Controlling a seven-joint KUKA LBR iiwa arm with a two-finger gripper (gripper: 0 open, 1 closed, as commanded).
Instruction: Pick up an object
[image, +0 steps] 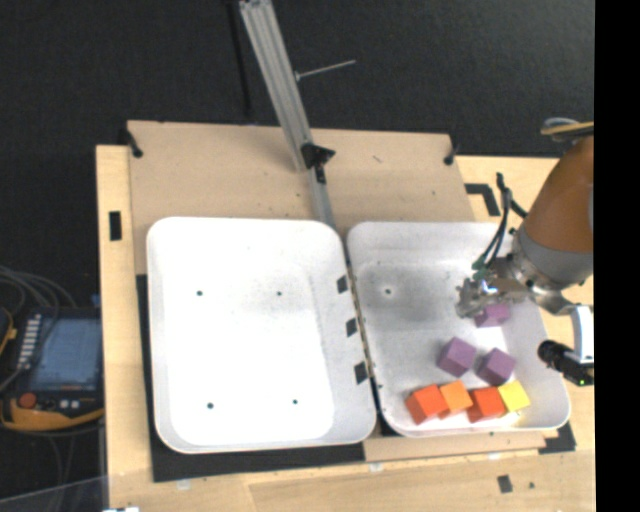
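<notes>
Purple block (492, 314): right bin (400, 250), directly under gripper (483, 296), apart from other blocks; finger state cannot be told; grasp step, seemingly needing closure then lift.

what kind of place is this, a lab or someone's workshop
Most likely a robotics lab test bench: a robot arm reaches over two white bins, coloured blocks lie in the right bin, and a handheld control pendant sits beside the bench.
</notes>
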